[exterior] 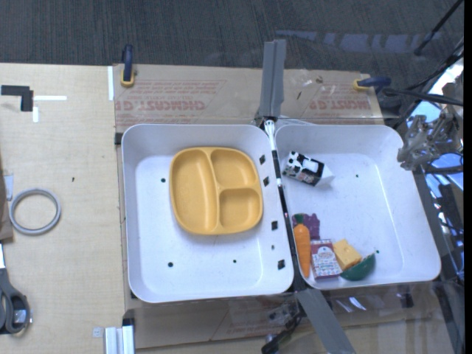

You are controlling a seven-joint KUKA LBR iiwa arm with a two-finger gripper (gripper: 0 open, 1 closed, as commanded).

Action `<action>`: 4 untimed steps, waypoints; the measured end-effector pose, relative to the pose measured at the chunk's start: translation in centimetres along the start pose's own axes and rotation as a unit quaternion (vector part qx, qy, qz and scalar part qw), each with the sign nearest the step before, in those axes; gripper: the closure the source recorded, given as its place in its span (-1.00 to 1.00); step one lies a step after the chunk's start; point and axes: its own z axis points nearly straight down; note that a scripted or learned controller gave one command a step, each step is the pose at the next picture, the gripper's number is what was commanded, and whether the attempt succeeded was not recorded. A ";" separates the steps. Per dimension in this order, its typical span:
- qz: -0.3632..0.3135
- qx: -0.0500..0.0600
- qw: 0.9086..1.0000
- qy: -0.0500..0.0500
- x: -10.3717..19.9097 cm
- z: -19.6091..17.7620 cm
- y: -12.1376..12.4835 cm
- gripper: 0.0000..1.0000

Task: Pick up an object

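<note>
The right bin (383, 198) holds several small items. A black-and-white toy cow (304, 169) lies near its back left. Along the front left lie an orange carrot (302, 248), a purple piece (310, 223), a red printed box (324, 260), a yellow cheese wedge (346, 254) and a green piece (361, 270), all close together. In the left bin (147, 257) a yellow divided plate (216, 190) lies flat, with nothing on it.
A grey divider (271, 87) runs between the bins at the back. Grey metal hardware and cables (428, 142) crowd the right bin's far right rim. On the wooden bench at left lie a grey ring (32, 211) and scissors (13, 312).
</note>
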 end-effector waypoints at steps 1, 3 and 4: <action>0.196 0.000 0.981 0.000 -4.4 11.0 -1.1 -1.00; 0.418 0.001 0.908 0.001 -2.2 14.6 6.4 -1.00; 0.370 0.001 0.929 0.001 1.7 18.1 3.1 -1.00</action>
